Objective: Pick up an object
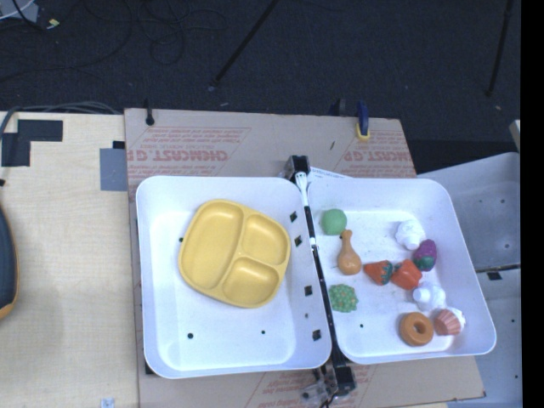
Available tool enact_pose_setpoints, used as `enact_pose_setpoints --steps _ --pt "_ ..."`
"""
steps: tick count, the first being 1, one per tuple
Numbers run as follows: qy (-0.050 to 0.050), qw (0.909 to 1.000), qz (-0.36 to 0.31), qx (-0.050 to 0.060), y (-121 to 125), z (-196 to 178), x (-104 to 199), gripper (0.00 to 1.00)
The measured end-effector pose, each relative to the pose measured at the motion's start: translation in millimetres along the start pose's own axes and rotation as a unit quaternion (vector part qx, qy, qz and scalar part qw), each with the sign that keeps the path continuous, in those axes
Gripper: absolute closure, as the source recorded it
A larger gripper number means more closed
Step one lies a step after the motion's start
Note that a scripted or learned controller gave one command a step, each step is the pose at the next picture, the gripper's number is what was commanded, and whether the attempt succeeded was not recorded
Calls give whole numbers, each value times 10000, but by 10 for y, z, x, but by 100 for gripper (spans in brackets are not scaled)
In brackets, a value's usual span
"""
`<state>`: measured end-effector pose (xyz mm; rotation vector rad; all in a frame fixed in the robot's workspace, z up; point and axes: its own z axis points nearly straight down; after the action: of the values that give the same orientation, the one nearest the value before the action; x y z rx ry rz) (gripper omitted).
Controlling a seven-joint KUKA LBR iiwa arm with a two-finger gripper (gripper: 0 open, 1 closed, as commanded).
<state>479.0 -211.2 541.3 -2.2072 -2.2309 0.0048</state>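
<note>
Two bins, toys waiting in the right one.
I see a yellow divided plate (235,252) in the left bin (170,330); the right bin (463,228) holds toy food, a doughnut (416,329) at 5 o'clock.

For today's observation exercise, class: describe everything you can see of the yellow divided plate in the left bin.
The yellow divided plate looks like smooth, matte plastic, a rounded square with a raised rim. Ridges split it into three compartments: one large on the left, two smaller on the right. It lies flat and right side up, turned at a slant to the bin's sides, in the upper middle of the left white bin. Nothing lies in it, and it touches only the bin floor.
</note>
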Motion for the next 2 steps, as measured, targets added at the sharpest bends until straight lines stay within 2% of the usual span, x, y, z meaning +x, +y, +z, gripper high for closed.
enact_pose_setpoints --steps 2 --pt "4 10000 -60 16 21 -192 20 100"
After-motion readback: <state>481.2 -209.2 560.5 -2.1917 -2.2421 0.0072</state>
